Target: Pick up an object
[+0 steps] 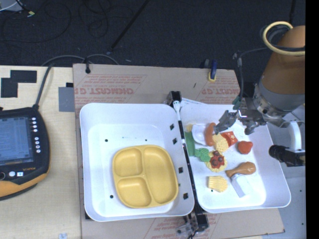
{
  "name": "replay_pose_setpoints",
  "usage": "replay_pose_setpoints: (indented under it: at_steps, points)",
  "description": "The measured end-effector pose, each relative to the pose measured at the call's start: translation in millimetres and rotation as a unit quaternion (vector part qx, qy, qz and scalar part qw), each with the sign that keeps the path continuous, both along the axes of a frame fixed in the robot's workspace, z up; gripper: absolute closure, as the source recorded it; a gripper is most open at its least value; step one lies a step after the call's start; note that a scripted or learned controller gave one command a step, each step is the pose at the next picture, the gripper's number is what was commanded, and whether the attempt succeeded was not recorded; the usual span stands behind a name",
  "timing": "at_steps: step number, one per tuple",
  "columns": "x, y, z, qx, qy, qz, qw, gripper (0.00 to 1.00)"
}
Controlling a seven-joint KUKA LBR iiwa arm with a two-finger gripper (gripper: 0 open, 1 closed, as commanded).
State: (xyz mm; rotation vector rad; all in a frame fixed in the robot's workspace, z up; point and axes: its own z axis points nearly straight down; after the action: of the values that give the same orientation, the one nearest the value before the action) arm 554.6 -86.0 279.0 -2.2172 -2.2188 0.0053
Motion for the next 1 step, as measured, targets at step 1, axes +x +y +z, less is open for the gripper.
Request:
replay_pose_setpoints:
  at_steps: [1]
  points:
    - [-7.2, 47.5, 267.4, -0.0011, -0.010, 0.002, 1.0000, 0.00]
